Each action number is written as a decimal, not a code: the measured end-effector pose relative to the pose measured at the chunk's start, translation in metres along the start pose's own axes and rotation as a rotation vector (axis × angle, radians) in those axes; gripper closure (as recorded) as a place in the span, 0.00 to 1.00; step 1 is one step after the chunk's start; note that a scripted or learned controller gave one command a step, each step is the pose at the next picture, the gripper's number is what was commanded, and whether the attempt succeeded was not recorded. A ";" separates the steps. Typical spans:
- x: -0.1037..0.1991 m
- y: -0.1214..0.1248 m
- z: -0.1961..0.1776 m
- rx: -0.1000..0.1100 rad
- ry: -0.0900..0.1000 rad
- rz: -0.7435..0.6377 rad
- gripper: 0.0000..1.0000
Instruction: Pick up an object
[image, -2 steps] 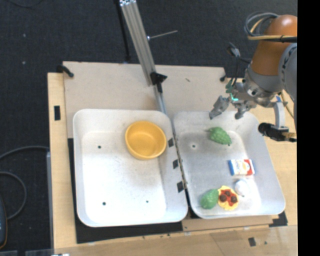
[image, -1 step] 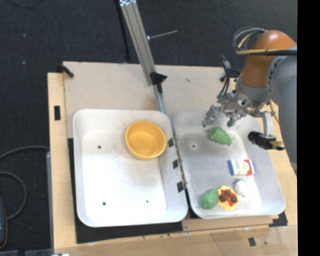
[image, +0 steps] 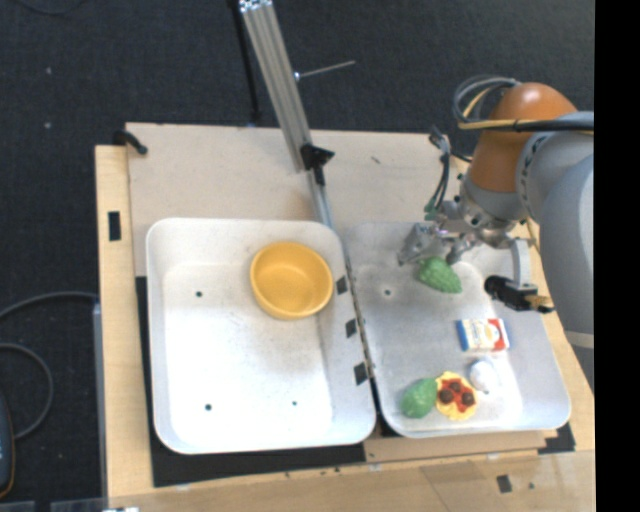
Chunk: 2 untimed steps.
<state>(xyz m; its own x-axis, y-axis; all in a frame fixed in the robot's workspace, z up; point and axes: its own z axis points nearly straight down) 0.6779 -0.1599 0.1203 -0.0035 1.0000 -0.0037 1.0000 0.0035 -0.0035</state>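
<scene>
Reached in from the right, grey arm (image: 560, 200) bent downward, orange band (image: 515, 130) above the wrist, gripper (image: 432, 248) low over the far right side.

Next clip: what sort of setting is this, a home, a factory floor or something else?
Most likely a robotics lab test bench: two white bins holding toy-like items such as a yellow bowl, a metal camera mast, and dark carpet under the bench.

Green leafy lump (image: 440, 275) lying in right bin's upper part, sitting just under claw (image: 437, 247); grip between fingers not discernible. Texture bumpy, shape tapering toward lower right, resting tilted on white floor, well apart from items near bin's lower edge.
</scene>
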 end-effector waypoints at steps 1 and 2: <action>-0.002 0.000 0.020 -0.002 0.000 0.000 0.00; -0.003 0.001 0.006 -0.007 -0.004 -0.003 1.00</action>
<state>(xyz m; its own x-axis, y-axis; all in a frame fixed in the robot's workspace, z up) 0.6791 -0.1628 0.1140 -0.0066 0.9999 -0.0078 1.0000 0.0067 0.0031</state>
